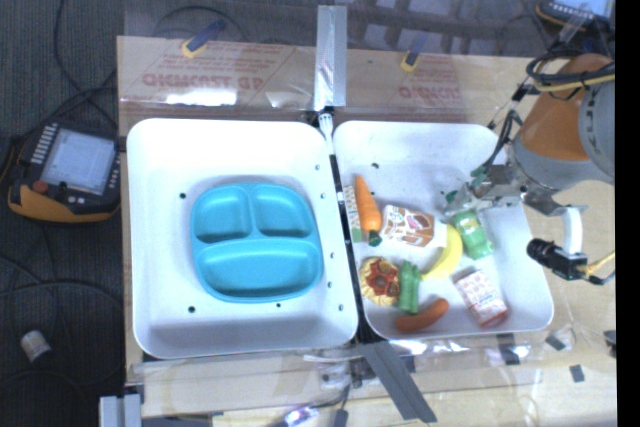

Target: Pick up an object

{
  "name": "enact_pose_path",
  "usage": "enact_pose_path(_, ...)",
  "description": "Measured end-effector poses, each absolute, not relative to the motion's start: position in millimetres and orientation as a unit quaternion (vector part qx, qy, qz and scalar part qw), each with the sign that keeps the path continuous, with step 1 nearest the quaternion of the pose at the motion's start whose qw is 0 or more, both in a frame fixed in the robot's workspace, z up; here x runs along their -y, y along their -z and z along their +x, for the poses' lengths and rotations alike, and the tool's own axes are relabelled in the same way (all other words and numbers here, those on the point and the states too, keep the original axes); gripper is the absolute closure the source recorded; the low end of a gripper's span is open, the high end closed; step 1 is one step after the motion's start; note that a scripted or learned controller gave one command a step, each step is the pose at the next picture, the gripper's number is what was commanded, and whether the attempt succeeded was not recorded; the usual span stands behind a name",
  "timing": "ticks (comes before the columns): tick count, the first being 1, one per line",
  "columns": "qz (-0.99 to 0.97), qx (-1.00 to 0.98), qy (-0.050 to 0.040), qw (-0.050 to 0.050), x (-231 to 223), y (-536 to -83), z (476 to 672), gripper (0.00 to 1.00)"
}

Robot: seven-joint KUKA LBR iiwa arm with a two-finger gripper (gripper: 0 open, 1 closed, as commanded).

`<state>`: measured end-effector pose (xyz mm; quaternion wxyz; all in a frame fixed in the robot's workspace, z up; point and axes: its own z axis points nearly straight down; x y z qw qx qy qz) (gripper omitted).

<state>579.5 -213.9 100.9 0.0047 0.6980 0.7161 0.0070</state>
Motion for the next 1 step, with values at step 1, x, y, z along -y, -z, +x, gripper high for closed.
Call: enact_pose_path(1, 0.743, -0.669, 0.0012, 0.000, 179.5, -214.4, 548.4, 1.00)
